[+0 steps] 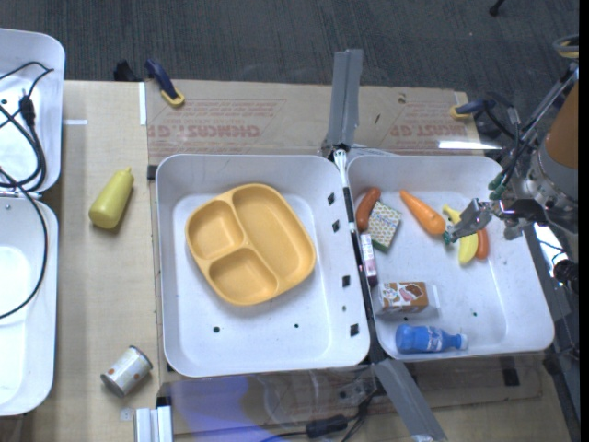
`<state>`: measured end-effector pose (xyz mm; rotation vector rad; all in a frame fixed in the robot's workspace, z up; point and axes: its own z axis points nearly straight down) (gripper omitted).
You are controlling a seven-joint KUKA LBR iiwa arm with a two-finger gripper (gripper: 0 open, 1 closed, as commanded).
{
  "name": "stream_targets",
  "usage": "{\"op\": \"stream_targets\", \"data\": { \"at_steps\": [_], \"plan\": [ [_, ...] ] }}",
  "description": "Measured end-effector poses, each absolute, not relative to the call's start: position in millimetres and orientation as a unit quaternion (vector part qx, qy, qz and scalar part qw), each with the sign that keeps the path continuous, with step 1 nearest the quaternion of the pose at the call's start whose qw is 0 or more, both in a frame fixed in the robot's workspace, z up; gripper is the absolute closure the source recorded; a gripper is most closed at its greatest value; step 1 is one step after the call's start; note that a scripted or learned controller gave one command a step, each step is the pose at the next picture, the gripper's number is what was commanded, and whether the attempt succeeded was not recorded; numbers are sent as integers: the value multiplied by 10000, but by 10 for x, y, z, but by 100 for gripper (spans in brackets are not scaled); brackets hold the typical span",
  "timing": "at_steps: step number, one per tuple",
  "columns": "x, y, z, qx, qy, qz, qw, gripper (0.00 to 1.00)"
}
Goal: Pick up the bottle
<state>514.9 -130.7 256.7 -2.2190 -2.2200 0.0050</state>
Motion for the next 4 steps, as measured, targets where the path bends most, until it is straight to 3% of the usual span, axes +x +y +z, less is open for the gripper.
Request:
{"op": "stream_targets", "data": {
  "at_steps": [1, 2, 3, 4],
  "plan": [
    [4773, -1795, 1779, -6937, -7203, 8, 11, 0],
    [4807, -1362, 1092, -5999, -8001, -18, -58, 0],
    [4782, -1271, 1284, -4267, -9044, -2, -7, 0],
    [4793, -1275, 1373, -4282, -9037, -7, -15, 100]
  ]
}}
